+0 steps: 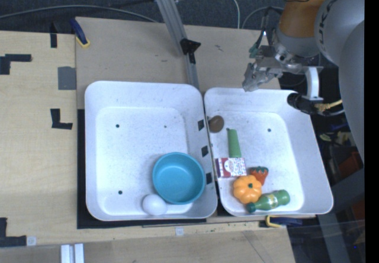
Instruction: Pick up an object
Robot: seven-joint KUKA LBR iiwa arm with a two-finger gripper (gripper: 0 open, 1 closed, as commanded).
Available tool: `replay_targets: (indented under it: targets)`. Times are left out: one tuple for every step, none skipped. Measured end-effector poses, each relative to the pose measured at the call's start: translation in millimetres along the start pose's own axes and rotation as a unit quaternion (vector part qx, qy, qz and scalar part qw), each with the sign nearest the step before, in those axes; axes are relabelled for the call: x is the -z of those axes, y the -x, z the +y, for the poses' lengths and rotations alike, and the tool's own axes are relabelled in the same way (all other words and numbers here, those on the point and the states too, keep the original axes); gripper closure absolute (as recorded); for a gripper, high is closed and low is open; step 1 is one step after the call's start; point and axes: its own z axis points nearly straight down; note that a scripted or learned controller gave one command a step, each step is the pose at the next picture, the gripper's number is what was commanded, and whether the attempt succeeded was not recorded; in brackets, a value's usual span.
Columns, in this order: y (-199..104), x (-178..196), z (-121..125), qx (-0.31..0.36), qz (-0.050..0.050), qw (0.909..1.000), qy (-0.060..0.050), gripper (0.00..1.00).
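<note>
The arm comes in from the right w/ its orange band up top; the hand hangs over the far rim of the right bin, near that bin's back-left corner. Nothing is seen between its tips, but whether they're spread or closed can't be told from this angle.

Right bin contents, all along its left and near side:
- small brown round item at the left wall, approx. mid-depth, apart from the rest
- green stick-shaped item just nearer than the brown one, lying lengthwise
- small red-and-white carton touching the near end of the green stick
- orange pumpkin-like toy just beside the carton, on its near-right
- small red item against the pumpkin's far-right side
- green bottle lying on its side at the near wall, touching the pumpkin

None of these is near the hand; all rest on the bin floor.

Left bin: blue bowl upright near the front-right corner, white ball touching its near-left edge.

A grey metal bar runs diagonally across the worktop to the gap betw. the two bins. Black tape marks sit on the worktop at the left.
</note>
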Motion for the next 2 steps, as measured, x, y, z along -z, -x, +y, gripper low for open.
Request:
replay_targets:
  targets:
    - [-57, -10, -6, 0.002, 0.001, 1.0000, -0.001, 1.00]
    - [-108, 2, -10, 0.003, 0.001, 1.0000, 0.000, 1.00]
